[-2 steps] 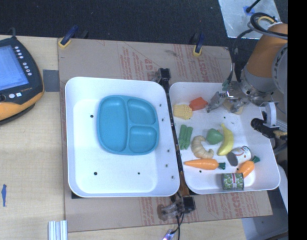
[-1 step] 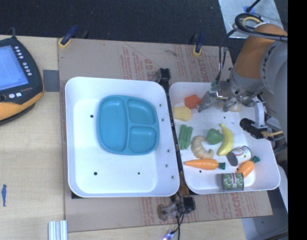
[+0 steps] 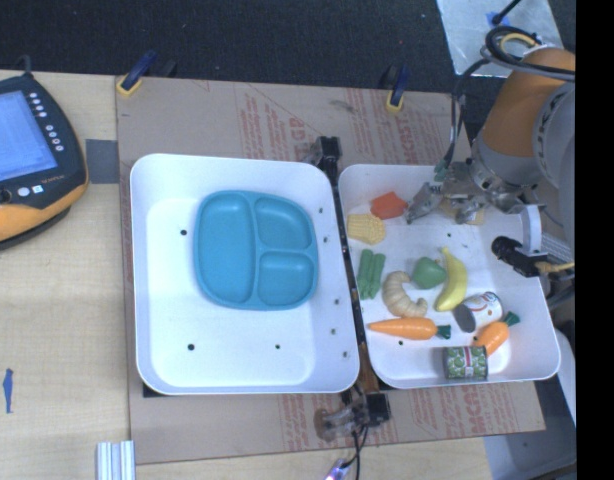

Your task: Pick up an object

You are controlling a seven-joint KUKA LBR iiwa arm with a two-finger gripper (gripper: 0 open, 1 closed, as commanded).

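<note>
Camera view: gripper (image 3: 445, 203), jaw state unclear, hovers just right of the orange toy (image 3: 388, 205).

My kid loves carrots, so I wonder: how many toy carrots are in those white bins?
2, both in the right bin: a long carrot lying near its front-left, and a small carrot at the front-right beside the can. Others may be hidden.

Mostly smooth plastic on a pale wood tabletop (image 3: 57, 308).
You see glossy white bins (image 3: 157, 268), a matt blue plate (image 3: 255, 249), shiny toy food like the banana (image 3: 453, 280), and brown cardboard (image 3: 237, 118) beneath.
</note>
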